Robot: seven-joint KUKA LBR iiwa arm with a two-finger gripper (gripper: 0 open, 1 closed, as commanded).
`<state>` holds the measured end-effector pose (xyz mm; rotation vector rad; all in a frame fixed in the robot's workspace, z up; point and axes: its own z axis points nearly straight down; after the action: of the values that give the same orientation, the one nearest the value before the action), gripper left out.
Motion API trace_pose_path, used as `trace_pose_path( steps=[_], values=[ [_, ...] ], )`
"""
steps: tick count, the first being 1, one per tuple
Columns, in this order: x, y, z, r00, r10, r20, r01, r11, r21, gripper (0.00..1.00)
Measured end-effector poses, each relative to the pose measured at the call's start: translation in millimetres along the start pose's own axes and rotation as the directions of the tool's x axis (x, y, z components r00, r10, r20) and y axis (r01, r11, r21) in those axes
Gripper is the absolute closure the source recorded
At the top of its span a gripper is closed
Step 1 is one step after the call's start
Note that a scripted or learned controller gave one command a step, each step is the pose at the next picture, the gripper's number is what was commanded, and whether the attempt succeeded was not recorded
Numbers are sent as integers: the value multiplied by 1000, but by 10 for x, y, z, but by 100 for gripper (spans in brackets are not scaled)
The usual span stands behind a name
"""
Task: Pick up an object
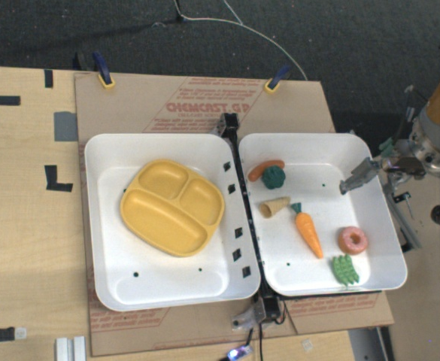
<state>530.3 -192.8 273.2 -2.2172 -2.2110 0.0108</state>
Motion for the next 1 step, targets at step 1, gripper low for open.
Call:
trace_pose_path(
  steps=[1],
  values=[
    [5, 20, -61, 1000, -4, 3, 4, 1000, -11, 0]
  ],
)
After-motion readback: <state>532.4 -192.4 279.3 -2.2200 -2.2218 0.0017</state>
